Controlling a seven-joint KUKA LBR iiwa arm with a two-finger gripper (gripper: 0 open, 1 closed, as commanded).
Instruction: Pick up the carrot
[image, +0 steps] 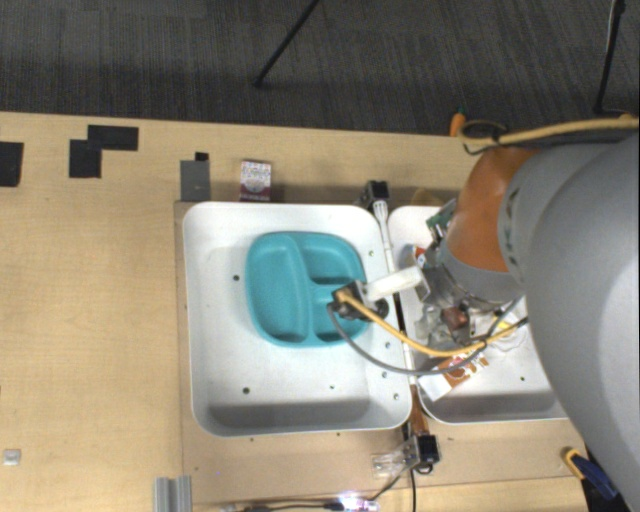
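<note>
Grey arm (590, 300) over right bin (500, 405), pincer state unclear, teal tray (290, 290) in left bin (215, 300)

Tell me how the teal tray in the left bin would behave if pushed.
The teal tray looks like rigid moulded plastic, so it would probably slide rather than bend. It lies flat and low in the left bin, so tipping seems unlikely. The bin's smooth white floor suggests it could skid easily.

A robotics lab: a pale wooden bench (90, 330) carrying two white bins (215, 400), black tape marks (100, 148) at its far left, loose cables (385, 350), grey carpet (150, 55) beyond.
</note>
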